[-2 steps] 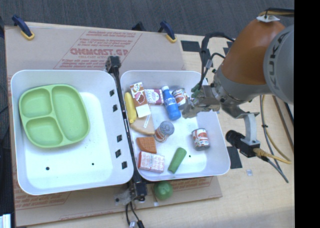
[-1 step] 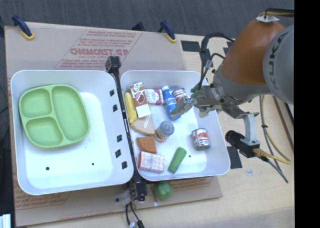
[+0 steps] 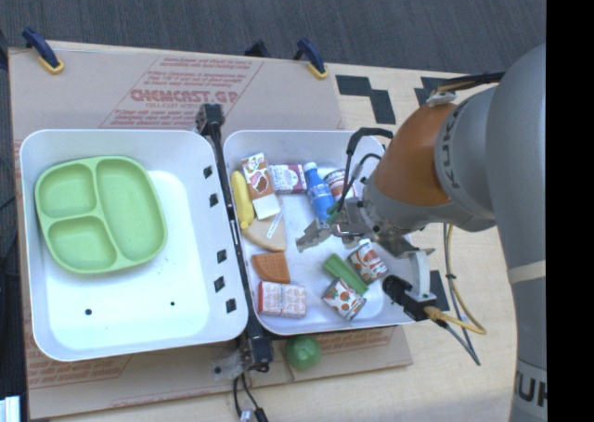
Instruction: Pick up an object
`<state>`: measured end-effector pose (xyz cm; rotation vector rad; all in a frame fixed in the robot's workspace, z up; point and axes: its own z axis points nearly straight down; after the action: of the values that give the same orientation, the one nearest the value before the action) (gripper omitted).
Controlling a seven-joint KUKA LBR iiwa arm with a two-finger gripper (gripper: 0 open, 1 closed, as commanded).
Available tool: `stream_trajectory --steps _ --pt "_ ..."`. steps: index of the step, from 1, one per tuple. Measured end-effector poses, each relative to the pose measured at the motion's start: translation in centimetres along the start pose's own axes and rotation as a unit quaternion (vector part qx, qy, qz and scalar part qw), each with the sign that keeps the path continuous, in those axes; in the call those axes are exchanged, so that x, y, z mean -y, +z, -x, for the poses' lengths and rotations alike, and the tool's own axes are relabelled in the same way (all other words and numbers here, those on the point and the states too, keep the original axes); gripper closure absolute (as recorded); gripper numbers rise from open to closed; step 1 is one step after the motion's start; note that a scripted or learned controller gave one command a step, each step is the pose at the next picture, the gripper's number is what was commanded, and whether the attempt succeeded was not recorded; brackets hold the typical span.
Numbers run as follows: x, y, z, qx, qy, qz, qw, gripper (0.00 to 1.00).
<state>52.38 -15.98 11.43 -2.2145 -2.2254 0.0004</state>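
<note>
The metal tool (image 3: 313, 236) hangs open-fingered, holding nothing, over the right bin (image 3: 297, 144) of small glossy packets; a smooth green divided plate (image 3: 99, 213) fills the left bin (image 3: 56, 337).

The brown cardboard sheet (image 3: 200, 86) behind the two bins carries red print. Its biggest line reads "CHEMCAST G.P"; the smaller red lines above and below it are too fine to read. At the lower right corner, the grey arm (image 3: 529, 383) shows part of large white lettering, seemingly a "K", cut off by the frame edge. The small packets in the right bin (image 3: 243, 147), among them a red and white carton (image 3: 259, 176) and a blue can (image 3: 319, 190), bear coloured labels, but their words are too small to make out.
</note>
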Motion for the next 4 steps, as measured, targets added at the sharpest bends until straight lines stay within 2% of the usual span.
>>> stream_trajectory --steps 1,2,3,4 --pt "-0.1 -1.0 0.0 0.001 -0.003 0.000 1.0000 1.00" --pt "-8.0 -10.7 2.3 0.001 0.000 0.002 1.0000 1.00" --pt "-7.9 -10.6 2.3 0.001 0.000 0.001 1.0000 0.00" --pt "-12.9 1.8 4.4 0.002 -0.001 0.003 1.0000 0.00"
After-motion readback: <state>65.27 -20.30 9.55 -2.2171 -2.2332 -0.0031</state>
